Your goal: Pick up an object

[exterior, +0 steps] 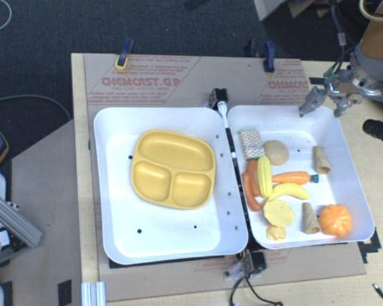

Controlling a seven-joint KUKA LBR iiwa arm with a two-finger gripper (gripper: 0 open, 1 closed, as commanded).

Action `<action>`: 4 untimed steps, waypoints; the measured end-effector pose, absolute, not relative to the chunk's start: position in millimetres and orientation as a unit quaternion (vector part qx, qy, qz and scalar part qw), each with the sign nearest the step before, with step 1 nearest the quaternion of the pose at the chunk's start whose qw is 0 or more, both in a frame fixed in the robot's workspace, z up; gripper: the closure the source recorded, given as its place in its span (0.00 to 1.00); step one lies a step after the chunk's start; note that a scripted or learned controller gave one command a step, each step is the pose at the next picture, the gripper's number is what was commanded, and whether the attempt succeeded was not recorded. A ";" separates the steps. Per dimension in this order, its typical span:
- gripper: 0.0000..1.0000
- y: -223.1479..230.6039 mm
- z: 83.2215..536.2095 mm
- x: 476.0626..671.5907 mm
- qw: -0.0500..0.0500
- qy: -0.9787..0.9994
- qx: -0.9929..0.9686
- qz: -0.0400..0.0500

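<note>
Fingers [306, 105] spread apart, nothing between them; gripper [324, 102] poised over the far rim of the right bin [351, 164], at its far right corner.

Right bin contents (toy food, loosely clustered): patterned cracker square [251, 143] at far left; tan round piece [276, 152] just beside it; small brown roll [321, 160] at far right; corn cob [264, 176] lying over a sausage [250, 187]; carrot [292, 177] and banana [291, 192] side by side at centre; pale yellow slice [279, 213] nearer; second brown roll [309, 218] touching an orange pumpkin [335, 219] at near right.

Left bin [115, 190]: one yellow sectioned plate [173, 169], three compartments.

Desk [89, 107]: printed cardboard sheet under both bins.
</note>
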State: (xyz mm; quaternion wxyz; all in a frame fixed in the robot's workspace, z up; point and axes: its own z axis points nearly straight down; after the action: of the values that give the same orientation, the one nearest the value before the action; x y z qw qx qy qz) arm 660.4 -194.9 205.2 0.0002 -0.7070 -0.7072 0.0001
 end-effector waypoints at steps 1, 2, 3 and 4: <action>0.00 -194.0 150.2 649.9 0.002 -0.707 -0.707 0.002; 0.00 -203.4 100.8 651.6 0.001 -0.707 -0.707 0.001; 0.00 -202.8 85.0 652.1 0.000 -0.708 -0.707 0.001; 1.00 -202.5 96.5 653.0 -0.001 -0.708 -0.706 0.000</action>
State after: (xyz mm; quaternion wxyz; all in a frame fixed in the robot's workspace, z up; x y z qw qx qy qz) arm 653.0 -202.5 96.5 -0.0011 -0.7062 -0.7080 -0.0001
